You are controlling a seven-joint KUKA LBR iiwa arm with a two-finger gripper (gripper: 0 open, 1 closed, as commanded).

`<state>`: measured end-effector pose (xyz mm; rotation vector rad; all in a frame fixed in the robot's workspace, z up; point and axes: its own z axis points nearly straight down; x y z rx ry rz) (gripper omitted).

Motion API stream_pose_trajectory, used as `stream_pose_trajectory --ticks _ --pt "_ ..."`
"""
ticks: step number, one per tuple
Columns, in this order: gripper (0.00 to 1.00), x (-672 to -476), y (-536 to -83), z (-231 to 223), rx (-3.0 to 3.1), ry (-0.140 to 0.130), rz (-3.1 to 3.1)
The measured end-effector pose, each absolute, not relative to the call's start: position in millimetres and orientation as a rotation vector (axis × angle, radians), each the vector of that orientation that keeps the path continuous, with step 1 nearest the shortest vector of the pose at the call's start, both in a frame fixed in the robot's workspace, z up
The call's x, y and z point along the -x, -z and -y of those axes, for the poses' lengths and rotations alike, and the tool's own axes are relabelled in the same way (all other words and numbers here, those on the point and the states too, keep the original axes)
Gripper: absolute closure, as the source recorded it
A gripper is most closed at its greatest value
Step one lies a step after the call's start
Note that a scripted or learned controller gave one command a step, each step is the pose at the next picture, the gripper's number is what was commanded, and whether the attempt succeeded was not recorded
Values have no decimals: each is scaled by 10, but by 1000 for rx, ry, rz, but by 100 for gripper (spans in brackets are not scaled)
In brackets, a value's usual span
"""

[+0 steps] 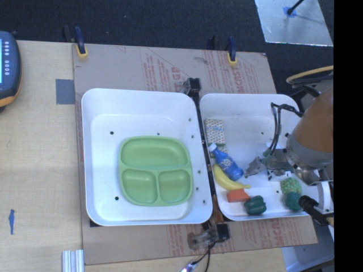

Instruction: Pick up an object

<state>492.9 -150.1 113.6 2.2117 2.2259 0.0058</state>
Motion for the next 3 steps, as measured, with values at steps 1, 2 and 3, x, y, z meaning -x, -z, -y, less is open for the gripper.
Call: stream_pose_trajectory --ticks 1,2,3 --pt "0 -5014 -2710 2165 -2209 -7 -2208" --pt "0 -4731 -1540 1117 -2221 8 -2248" --pt "0 -5003 -1932 585 -2210 -4 -2234"
